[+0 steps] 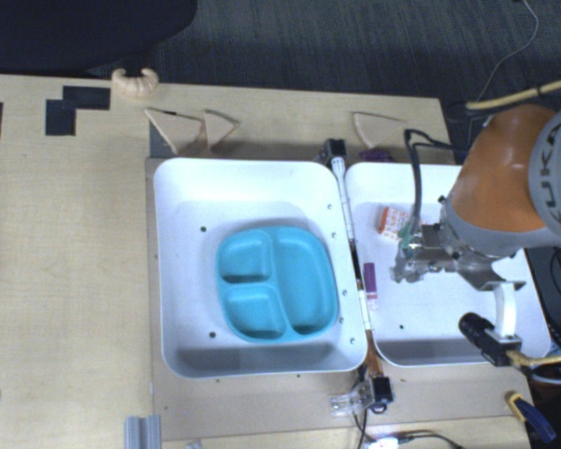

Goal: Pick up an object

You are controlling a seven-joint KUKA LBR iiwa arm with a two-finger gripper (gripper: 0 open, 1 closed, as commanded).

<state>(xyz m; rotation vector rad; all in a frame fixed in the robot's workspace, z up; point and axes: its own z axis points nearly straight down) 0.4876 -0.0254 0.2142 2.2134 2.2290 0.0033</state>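
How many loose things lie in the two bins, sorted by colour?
Blue: 1, the divided plate in the left bin.
Orange and white: 1, a small packet in the right bin.
Purple: 1, a small tube, right bin.
Total: 3

A blue three-compartment plate (278, 283) lies in the left bin (182, 251). Over the right bin (430, 340), the gripper (409, 267) hovers near a small orange-and-white packet (391, 220) and a purple marker (368, 282).

light: bright, even, from overhead | glare: white bins (196, 344) nearly washed out | shadows: soft, under blue tray (279, 282) | focus: slightly soft overall, arm (514, 181) blurred | top: dark floor
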